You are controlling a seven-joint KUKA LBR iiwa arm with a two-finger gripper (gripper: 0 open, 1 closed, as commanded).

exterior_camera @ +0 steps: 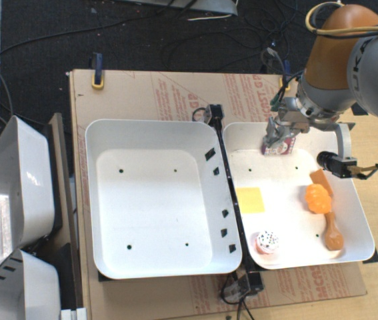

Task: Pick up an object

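My gripper (279,143) hangs over the back left corner of the right bin (359,209), reaching in from the right. It is shut on a small pink-and-white object (282,148) that shows between its fingertips. Lower in the same bin lie a flat yellow square (250,200), an orange lump on a tan handle (320,199) and a small white-and-pink dotted piece (267,243) near the front edge.
The left bin (102,179) sits beside the right one, with a black divider strip (225,185) running between them. Both rest on a cardboard-topped bench (149,92). A black fitting on the arm (335,162) juts over the right bin's right side.
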